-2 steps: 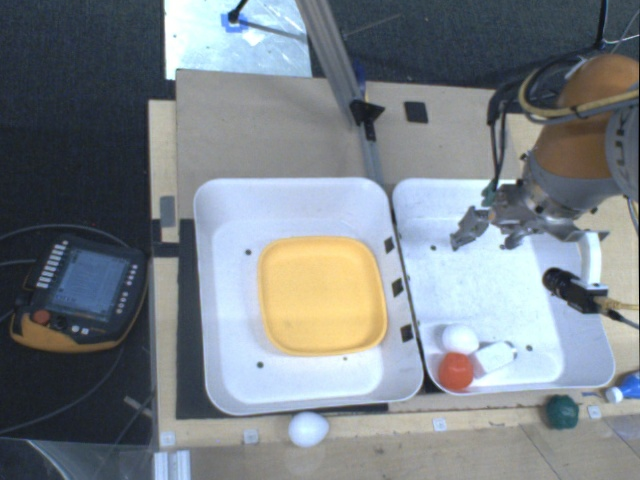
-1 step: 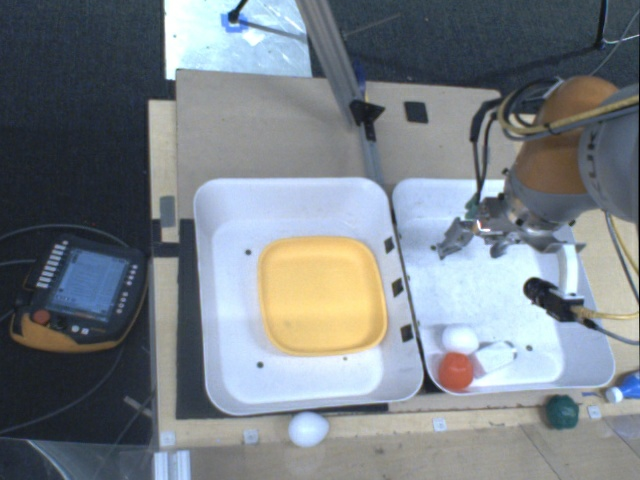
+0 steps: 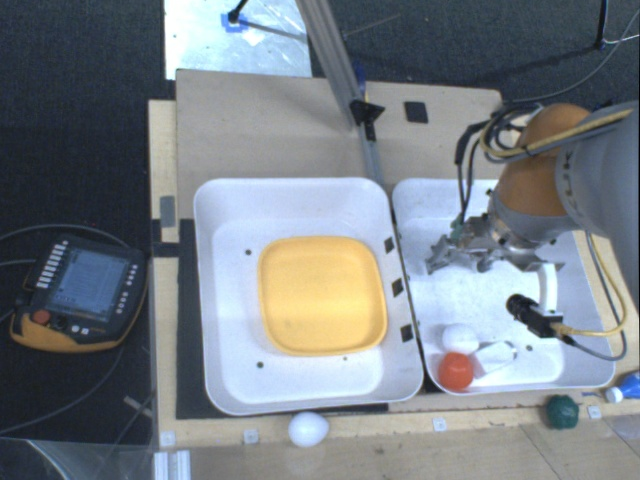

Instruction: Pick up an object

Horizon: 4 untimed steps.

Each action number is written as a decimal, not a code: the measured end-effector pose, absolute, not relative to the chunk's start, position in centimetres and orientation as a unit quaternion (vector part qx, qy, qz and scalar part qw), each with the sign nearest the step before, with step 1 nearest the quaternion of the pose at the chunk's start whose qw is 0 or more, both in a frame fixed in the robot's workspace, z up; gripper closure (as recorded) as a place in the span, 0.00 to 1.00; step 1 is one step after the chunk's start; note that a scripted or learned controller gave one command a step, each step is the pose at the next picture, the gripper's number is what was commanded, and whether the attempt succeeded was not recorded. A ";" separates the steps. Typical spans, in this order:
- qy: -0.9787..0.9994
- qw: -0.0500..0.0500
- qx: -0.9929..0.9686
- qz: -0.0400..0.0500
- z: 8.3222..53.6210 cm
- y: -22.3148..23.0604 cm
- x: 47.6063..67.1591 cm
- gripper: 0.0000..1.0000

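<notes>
gripper (image 3: 455, 253): i cannot tell its state, it hovers in the right bin (image 3: 500, 196).
target: red ball (image 3: 457, 370), front corner, touching a white ball (image 3: 460, 337).
advice: i descend straight over red.

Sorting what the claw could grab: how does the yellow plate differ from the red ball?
The yellow plate is broad, flat and squarish; the red ball is small and round. The plate lies alone in the left bin; the ball sits at the right bin's near edge beside a white ball. Both rest apart from the claw.
</notes>
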<state>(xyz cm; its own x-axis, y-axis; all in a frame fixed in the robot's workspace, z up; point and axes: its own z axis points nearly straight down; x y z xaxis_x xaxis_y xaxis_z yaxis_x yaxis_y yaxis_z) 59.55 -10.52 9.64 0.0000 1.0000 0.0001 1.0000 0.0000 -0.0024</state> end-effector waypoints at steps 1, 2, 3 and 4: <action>-0.707 -0.001 -0.707 -0.001 10.9 -10.5 59.7 1.00; -0.707 -0.002 -0.707 -0.001 17.0 -10.3 59.8 1.00; -0.707 -0.002 -0.707 -0.001 21.4 -10.0 59.6 1.00; -0.707 -0.001 -0.707 -0.001 25.7 -9.9 59.1 1.00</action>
